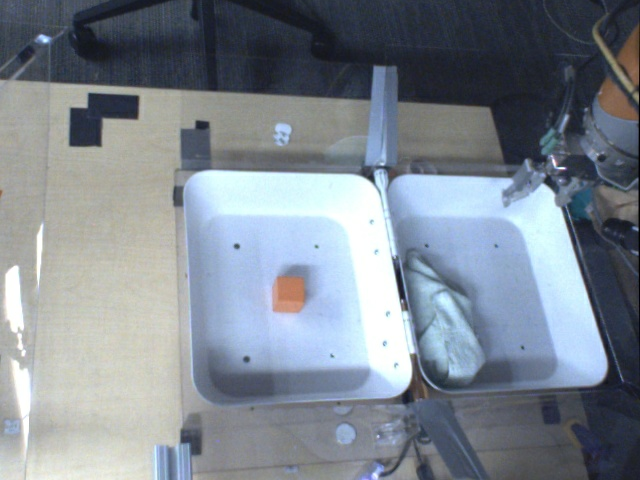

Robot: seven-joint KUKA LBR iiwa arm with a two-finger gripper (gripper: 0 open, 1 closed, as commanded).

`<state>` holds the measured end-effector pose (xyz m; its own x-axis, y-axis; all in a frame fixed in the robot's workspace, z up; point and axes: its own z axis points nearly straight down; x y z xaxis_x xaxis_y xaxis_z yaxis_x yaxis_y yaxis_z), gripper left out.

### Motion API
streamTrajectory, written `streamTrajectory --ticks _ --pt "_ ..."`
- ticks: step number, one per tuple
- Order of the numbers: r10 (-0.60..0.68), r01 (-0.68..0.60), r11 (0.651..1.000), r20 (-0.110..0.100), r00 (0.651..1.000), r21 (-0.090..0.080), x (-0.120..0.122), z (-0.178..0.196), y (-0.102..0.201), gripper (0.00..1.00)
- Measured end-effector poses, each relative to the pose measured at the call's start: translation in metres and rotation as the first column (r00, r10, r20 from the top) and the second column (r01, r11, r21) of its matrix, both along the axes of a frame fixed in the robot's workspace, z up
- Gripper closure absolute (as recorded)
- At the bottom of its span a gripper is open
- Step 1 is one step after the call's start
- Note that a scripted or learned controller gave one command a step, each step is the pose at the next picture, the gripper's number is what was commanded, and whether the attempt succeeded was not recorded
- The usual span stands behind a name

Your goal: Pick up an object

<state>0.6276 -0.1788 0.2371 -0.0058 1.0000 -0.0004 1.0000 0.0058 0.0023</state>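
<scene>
A small orange cube (pixel 289 294) lies near the middle of the left bin (pixel 215 208). A crumpled pale grey cloth (pixel 445 318) rests in the right bin (pixel 540 258), against its left wall and toward the front. My gripper (pixel 527 180) hangs over the back right corner of the right bin, far from both the cloth and the cube. Nothing is visible in it. The arm's orange band (pixel 615 98) is at the right edge, above the gripper.
A metal post (pixel 382 118) stands at the back where the two bins meet. Black tape marks (pixel 100 116) lie on the wooden bench at the left. Cables (pixel 580 13) hang by the arm at the right. A chair base (pixel 205 8) stands on the floor behind the bench.
</scene>
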Motion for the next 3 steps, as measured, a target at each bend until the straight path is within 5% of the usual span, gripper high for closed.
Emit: streamTrajectory --ticks 1,2,3 --pt "0.089 -0.089 0.996 0.001 0.996 -0.002 0.039 -0.118 -0.027 0.00" --pt "0.096 -0.096 0.995 0.008 0.995 -0.006 0.042 -0.104 -0.025 1.00" --pt "-0.035 0.036 0.999 0.006 0.999 -0.002 0.012 0.036 0.001 1.00"
